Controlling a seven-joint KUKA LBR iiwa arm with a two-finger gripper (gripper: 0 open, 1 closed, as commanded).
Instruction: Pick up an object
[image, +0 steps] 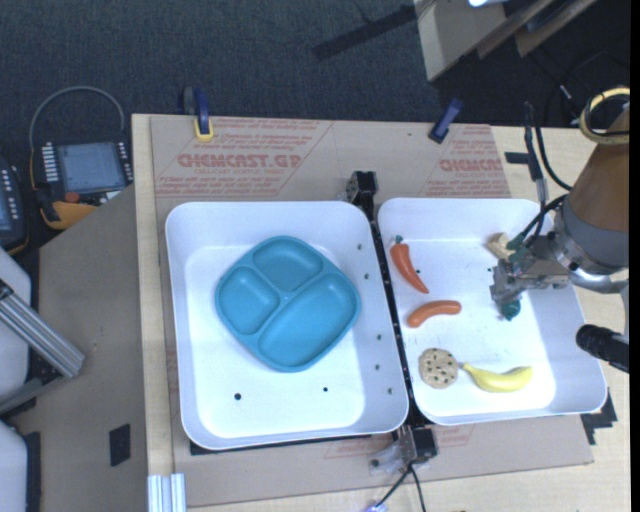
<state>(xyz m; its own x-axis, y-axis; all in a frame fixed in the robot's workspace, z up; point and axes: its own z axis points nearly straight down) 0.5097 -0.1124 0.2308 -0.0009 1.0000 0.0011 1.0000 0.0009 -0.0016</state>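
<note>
In the right bin lie a red-orange chili pepper, an orange sausage, a round cookie and a yellow banana. My gripper hangs low over the right half of this bin, right of the sausage and above the banana. A small teal piece shows at its tip; whether it sits between the fingers I cannot make out. A tan object lies just behind the gripper.
The left bin holds a blue divided plate. The grey arm with its orange band comes in over the right bin's far right edge. Black clamps sit between the bins at the back and front.
</note>
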